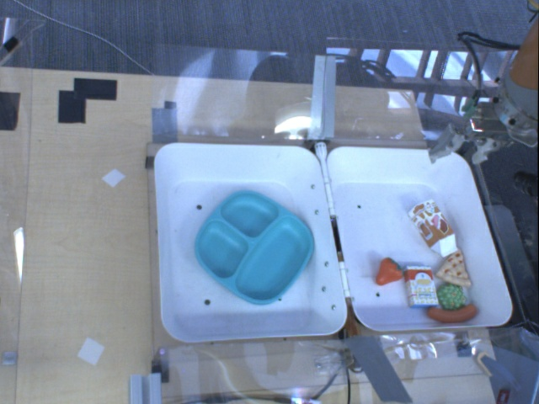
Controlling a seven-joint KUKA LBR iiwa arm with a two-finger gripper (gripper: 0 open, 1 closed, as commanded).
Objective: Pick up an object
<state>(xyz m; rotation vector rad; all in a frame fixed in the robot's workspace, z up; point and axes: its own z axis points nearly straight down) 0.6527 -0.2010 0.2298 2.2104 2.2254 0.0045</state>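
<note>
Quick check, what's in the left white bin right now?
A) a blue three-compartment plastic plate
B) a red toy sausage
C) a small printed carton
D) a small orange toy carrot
A: the blue three-compartment plastic plate lies alone in the left white bin, while the small toy foods sit clustered in the right white bin.

arm (515, 82): upper right of the frame, mostly cut off | gripper (461, 140): low end, pointing left | jaws: too blurry to tell
</note>
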